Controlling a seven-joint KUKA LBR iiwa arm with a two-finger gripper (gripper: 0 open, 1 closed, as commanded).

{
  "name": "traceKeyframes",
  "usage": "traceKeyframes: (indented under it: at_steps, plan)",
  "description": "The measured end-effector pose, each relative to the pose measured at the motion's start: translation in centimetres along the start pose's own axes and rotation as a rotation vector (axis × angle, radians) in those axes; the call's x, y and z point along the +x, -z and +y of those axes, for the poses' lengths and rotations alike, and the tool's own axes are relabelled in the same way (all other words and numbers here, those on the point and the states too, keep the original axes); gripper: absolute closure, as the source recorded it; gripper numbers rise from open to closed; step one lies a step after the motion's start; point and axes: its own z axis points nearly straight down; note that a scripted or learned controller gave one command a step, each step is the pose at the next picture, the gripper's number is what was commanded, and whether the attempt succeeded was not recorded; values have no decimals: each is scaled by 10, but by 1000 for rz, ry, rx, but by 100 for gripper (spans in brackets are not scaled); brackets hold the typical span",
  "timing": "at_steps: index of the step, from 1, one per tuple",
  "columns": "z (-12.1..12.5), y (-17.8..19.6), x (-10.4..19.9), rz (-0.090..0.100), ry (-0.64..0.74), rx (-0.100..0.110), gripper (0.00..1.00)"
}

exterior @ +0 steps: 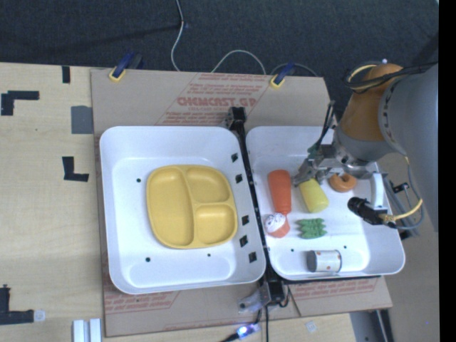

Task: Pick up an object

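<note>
You have two bins side by side: the left bin (121, 191) holds a divided tray (191, 206) near its middle, and the right bin (377, 258) holds everything else. Taking the carrot (280, 191) in the right bin as your landmark, the banana (313, 195) lies just to its right and a small ring (344, 182) farther right. A little capped piece (276, 224) touches the carrot's near end, the pea pod (311, 227) sits to the carrot's near right, and the can (324, 261) lies nearer still, by the front wall.
</note>
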Motion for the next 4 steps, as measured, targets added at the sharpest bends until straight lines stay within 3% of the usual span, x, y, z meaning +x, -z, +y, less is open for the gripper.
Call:
traceKeyframes:
  at_steps: [2, 4]
  plan:
    - [-5, 98, -11, 2, -1, -1, 100]
    - [-2, 204, 0, 2, -1, 0, 100]
